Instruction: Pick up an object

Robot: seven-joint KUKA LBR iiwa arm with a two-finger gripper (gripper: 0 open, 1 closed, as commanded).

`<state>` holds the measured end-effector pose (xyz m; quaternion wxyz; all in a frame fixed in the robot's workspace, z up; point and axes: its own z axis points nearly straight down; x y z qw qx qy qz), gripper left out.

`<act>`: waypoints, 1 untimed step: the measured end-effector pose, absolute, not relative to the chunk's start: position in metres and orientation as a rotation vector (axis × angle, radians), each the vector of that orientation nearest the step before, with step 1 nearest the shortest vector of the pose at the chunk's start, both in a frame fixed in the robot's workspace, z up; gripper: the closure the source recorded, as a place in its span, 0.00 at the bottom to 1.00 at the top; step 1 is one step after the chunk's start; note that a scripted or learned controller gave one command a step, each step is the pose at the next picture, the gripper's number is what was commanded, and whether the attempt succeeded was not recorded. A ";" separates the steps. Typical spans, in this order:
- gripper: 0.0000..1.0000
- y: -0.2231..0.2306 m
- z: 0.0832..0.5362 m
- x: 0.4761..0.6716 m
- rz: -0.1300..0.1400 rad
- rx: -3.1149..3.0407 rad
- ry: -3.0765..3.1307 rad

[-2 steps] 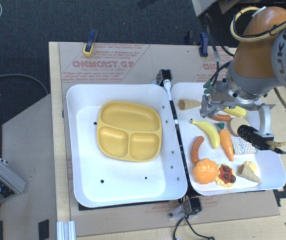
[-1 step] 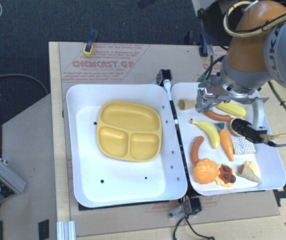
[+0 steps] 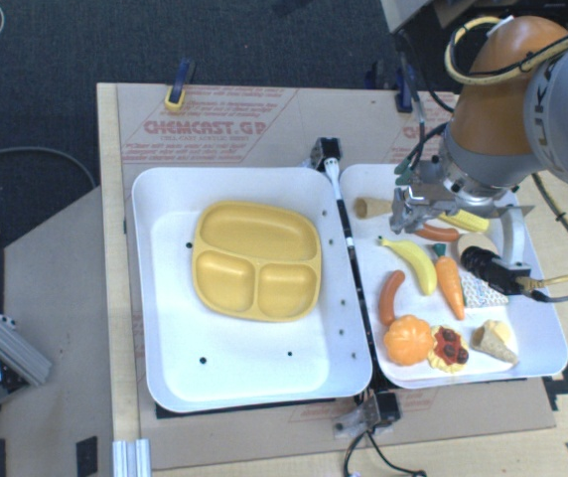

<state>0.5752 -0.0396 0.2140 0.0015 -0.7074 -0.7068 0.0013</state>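
Yellow plastic dominates the left bin: a divided tray with three compartments lies flat near its middle, top side up. Over to the right bin, and here is the action, a heap of toy food. A banana curves down the centre, an orange carrot lies just beside it on the right, tip pointing up the frame. A red sausage sits below the banana's left side, close to an orange fruit near the front wall. Touching that fruit on the right is a small pizza slice, and further right a wedge of cheese. Near the back left corner of this bin a small tan piece rests alone.

Grey arm, orange band, reaching in from the right, and the gripper hangs over the back of the right bin, just above the banana's upper end. A second red sausage and a yellow piece lie right beside it. Whether the pincer is released or clenched I cannot tell, the wrist body hides it. Nothing visibly held
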 end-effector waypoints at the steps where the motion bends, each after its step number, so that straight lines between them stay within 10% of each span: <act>1: 1.00 -0.038 0.219 0.567 0.003 -2.221 -2.218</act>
